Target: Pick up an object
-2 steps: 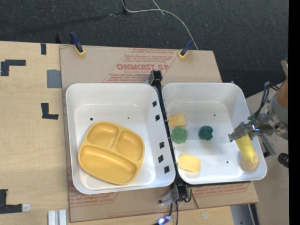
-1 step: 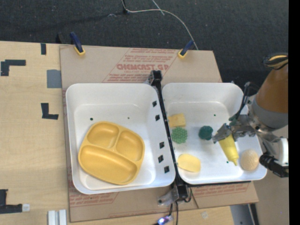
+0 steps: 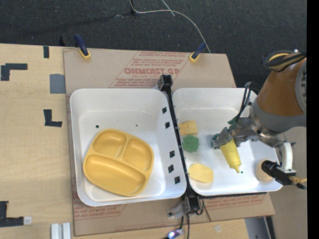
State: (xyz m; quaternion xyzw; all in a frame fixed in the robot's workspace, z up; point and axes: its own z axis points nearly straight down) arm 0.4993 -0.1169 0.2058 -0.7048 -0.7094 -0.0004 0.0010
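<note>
You see gripper [image 3: 223, 141] low in right bin [image 3: 209, 97], at 9 o'clock from orange-banded arm [image 3: 279, 96]. Grip state: cannot tell from this angle. Yellow bottle [image 3: 232, 156] lies just below it, touching or nearly. Green ball [image 3: 190, 143] at bottle's 9 o'clock. Yellow divided plate [image 3: 118, 161] in left bin [image 3: 114, 99].

Yellow tray [image 3: 118, 162] — white bins [image 3: 79, 133] — green ball [image 3: 190, 143], yellow bottle [image 3: 232, 156].
</note>
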